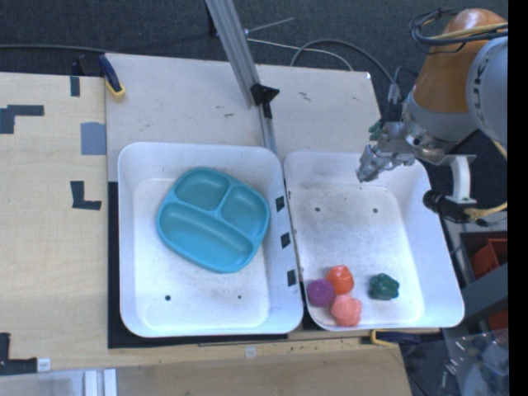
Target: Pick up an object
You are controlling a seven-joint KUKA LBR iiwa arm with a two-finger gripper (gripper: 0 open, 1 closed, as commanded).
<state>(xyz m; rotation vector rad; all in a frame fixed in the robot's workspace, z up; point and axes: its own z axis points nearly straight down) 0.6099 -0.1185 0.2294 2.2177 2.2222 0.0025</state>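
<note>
The gripper (369,168), whose state cannot be told, is held over the far rim of the right bin (412,221), well apart from the clustered orange piece (339,278), purple piece (319,291), pink piece (346,308) and green piece (384,286), where a neighbour could be nudged during descent.

camera view: fixed overhead | slanted down | both bins (285,221) in frame | arm (462,81) enters right

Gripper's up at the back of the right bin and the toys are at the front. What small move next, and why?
Probably move the gripper toward the bin's near end, over the green toy. It hangs above the far rim of the right bin, away from all four toys, and the green one sits apart from the orange, purple and pink cluster.
</note>
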